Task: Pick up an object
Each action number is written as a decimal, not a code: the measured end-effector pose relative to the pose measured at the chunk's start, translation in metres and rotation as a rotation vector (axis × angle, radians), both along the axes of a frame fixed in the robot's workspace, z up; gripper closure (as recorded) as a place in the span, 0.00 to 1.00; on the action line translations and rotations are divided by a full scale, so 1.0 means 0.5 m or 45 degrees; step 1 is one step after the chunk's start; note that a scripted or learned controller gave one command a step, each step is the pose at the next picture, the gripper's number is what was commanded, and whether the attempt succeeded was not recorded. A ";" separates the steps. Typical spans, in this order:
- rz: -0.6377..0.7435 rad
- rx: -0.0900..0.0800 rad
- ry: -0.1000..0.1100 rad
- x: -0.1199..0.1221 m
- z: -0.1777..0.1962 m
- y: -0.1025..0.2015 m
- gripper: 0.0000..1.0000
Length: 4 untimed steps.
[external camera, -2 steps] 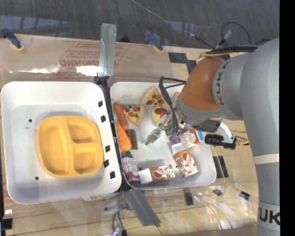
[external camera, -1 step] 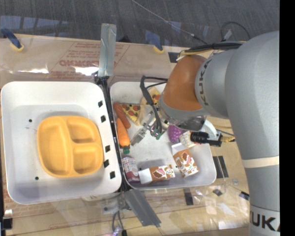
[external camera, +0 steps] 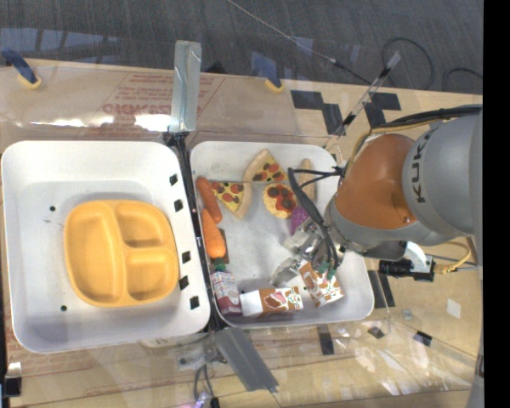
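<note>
Down in the right shallow white bin point(external camera: 238, 155), the metal two-finger hand point(external camera: 302, 257) hangs just above a small printed carton point(external camera: 320, 285) near the front wall; whether its fingers are apart, I cannot tell.

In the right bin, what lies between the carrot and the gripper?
In the camera view, mostly bare white bin floor lies between the carrot and the gripper. The pizza slices sit above that stretch, the cartons below it.
</note>
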<state>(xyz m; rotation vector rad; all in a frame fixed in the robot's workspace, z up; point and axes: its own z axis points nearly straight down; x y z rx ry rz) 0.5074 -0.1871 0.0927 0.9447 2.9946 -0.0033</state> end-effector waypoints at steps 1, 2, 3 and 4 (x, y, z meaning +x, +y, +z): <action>-0.158 0.001 -0.016 -0.053 0.003 0.048 0.00; -0.723 0.004 0.000 0.102 -0.002 0.077 0.00; -0.723 0.002 0.001 -0.014 -0.001 -0.030 0.00; -0.690 0.005 0.001 -0.060 -0.002 0.005 0.00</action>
